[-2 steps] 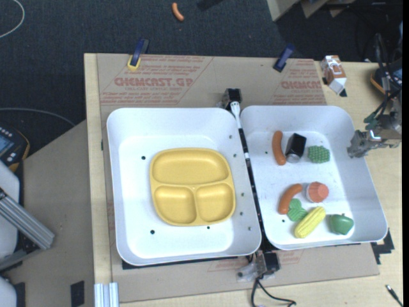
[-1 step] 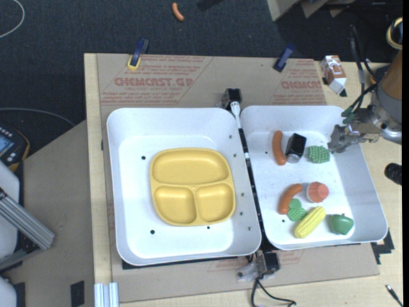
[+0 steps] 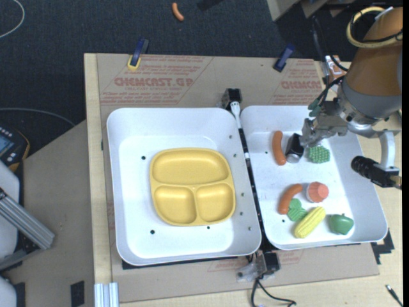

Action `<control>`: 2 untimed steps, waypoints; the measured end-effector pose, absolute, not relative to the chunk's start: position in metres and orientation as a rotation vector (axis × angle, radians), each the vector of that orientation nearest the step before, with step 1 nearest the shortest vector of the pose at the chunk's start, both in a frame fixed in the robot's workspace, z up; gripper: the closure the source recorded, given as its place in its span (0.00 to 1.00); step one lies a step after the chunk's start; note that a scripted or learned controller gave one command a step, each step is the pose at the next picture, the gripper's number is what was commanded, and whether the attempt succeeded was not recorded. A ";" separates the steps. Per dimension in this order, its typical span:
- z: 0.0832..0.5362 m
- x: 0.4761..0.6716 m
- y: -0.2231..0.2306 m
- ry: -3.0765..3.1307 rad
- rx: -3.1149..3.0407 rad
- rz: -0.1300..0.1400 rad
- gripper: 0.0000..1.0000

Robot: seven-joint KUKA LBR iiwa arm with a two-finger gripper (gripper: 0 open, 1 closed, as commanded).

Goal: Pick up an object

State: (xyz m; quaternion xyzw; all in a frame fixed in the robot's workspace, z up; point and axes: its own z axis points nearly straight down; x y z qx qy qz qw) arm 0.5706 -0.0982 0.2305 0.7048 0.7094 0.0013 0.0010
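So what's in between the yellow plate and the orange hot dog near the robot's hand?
In the camera view, just white bin floor and the two bins' touching rims lie between the yellow plate and the hot dog. No toy sits there.

The claw (image 3: 300, 144) hangs low in the right bin (image 3: 364, 190), between a sausage (image 3: 278, 148) and green broccoli (image 3: 319, 153).

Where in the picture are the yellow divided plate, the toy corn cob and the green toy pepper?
yellow divided plate (image 3: 192, 165): camera view, on its large upper compartment.
toy corn cob (image 3: 308, 222): camera view, on the cob's middle.
green toy pepper (image 3: 340, 223): camera view, on its body.
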 end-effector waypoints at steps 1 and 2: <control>0.238 0.579 -0.045 2.228 2.213 0.005 1.00; 0.233 0.588 0.002 2.227 2.214 0.004 1.00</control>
